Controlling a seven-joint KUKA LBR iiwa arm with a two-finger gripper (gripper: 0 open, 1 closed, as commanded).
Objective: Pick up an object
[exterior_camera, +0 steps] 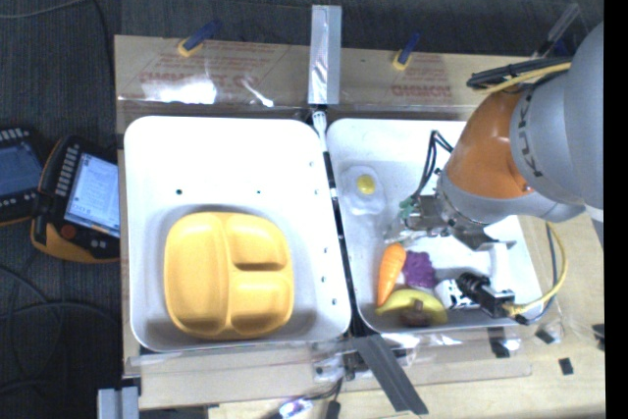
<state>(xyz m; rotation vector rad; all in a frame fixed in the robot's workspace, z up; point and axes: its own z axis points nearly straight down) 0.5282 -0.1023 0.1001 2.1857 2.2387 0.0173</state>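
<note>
Camera view: the arm [510, 147] reaches in from the right over the right bin [392, 140], and its gripper [424, 214] hangs low above the middle of that bin. The wrist hides the working end, so I cannot tell its state, and nothing is seen held there.

The likeliest targets lie just below and slightly left of the gripper, toward the bin's near edge. The toy carrot [390, 271] is closest, its long axis running nearly upright in the picture, narrow end pointing toward the near edge. A purple grape cluster [419, 267] sits right beside the carrot, almost straight under the gripper. Past both, touching them, lies a banana [412, 306], its length running across the bin. A fried-egg toy [365, 183] lies up and left of the gripper, apart from the rest.

Well away to the left, the other bin [235, 152] carries a yellow divided plate [229, 272].
</note>
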